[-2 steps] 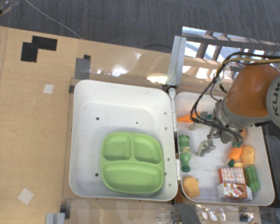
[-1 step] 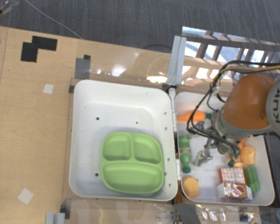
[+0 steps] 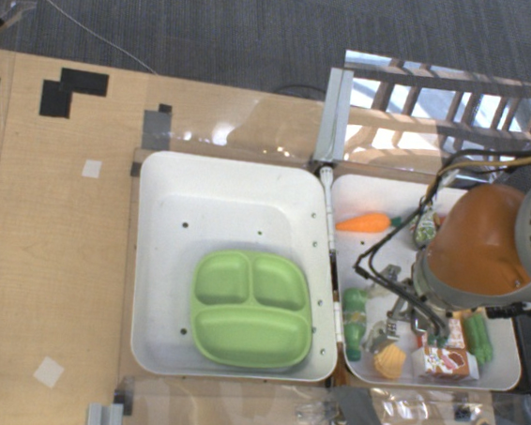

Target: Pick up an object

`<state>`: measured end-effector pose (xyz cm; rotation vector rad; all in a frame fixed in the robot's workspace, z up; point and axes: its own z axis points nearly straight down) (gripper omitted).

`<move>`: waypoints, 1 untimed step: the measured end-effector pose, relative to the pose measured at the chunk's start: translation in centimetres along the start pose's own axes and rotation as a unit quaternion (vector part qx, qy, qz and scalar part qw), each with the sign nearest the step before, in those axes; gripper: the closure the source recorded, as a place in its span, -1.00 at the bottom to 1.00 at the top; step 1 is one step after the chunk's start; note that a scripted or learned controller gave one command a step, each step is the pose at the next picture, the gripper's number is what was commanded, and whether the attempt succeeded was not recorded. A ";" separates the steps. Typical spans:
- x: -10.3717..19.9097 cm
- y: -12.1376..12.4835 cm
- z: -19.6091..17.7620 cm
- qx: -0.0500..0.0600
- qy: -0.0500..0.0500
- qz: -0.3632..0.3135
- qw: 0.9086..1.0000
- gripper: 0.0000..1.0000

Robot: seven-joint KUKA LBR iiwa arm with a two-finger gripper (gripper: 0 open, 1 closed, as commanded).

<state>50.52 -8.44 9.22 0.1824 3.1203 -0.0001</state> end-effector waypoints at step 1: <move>-0.6 0.1 -1.4 0.000 -0.010 -0.004 1.000 1.00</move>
